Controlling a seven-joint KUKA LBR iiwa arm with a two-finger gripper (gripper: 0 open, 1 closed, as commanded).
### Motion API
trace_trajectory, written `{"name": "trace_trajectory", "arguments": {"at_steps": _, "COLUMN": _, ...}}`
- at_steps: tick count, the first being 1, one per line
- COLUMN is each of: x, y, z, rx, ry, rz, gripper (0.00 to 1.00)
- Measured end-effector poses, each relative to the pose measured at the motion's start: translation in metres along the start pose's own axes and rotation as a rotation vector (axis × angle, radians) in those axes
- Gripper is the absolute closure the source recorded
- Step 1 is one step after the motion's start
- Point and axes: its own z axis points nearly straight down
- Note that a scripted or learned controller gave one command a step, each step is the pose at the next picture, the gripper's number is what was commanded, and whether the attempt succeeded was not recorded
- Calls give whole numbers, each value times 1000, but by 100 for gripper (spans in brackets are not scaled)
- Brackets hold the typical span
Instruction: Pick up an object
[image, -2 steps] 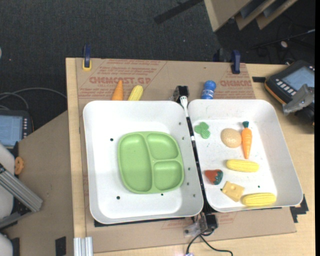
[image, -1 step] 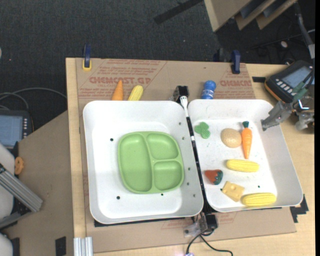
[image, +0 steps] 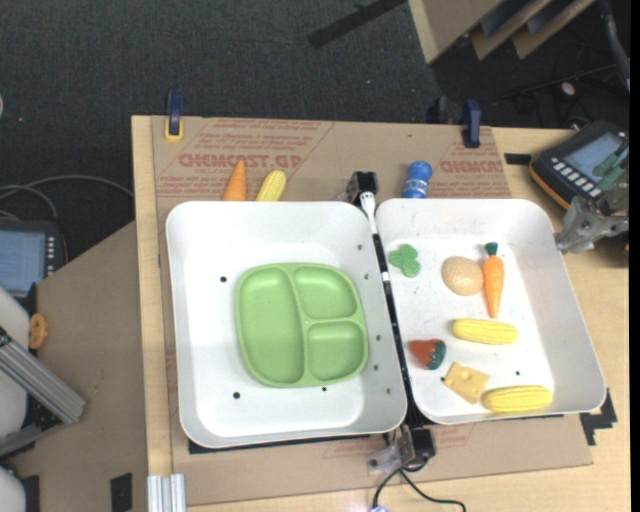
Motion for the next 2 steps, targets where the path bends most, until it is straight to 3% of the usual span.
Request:
{"name": "trace_trajectory", "arguments": {"at_steps": 1, "x": 86, "y": -1, "z": 13, "rx": 7, "ry": 3, "rz": -8, "gripper": 100}}
{"name": "trace_trajectory", "arguments": {"at_steps": 2, "x": 133, "y": -4, "z": 165, "rx": 22, "ry": 2, "rz": -3, "gripper": 100}}
